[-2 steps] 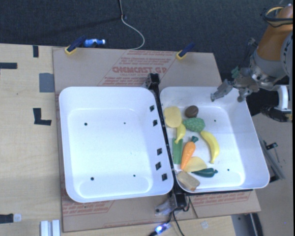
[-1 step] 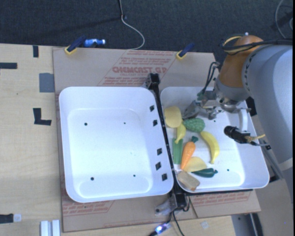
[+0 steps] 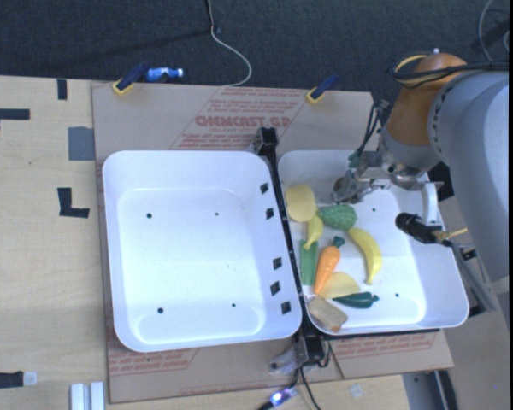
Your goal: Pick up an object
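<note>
The right bin [image 3: 427, 306] holds several toy foods: a pale yellow piece [image 3: 300, 202], a green broccoli-like piece [image 3: 339, 217], a yellow banana [image 3: 367, 251], an orange carrot [image 3: 326, 266], a green pepper [image 3: 356, 299] and a tan bread-like piece [image 3: 327, 314]. My gripper [image 3: 349, 188] hangs low over the bin's back part, just above and behind the green piece. Nothing shows between its fingers.
The left bin [image 3: 120, 229] lies beside the right one, with a black divider strip [image 3: 277, 229] between them. Both rest on a cardboard sheet [image 3: 231, 118]. A cable [image 3: 227, 45] runs in from the back. The arm's grey body [image 3: 483, 161] looms over the right bin's right side.
</note>
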`<state>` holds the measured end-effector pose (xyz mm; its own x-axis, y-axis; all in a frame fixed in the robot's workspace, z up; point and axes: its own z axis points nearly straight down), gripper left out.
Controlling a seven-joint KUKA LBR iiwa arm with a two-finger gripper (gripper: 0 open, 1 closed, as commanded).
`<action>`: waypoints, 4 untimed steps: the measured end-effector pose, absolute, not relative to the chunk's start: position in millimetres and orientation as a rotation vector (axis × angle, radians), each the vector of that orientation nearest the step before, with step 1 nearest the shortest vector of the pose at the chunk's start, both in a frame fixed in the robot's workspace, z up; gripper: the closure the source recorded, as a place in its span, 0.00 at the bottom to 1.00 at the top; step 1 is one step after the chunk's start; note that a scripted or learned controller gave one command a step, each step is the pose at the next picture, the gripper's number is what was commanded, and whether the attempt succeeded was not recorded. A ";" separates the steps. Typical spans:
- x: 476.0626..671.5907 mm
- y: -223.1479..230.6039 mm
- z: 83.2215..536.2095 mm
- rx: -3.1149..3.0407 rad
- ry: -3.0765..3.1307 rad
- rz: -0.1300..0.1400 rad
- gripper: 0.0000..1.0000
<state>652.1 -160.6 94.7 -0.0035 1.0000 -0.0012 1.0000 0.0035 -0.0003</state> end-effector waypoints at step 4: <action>667.3 -96.2 93.3 2.219 2.229 -0.007 1.00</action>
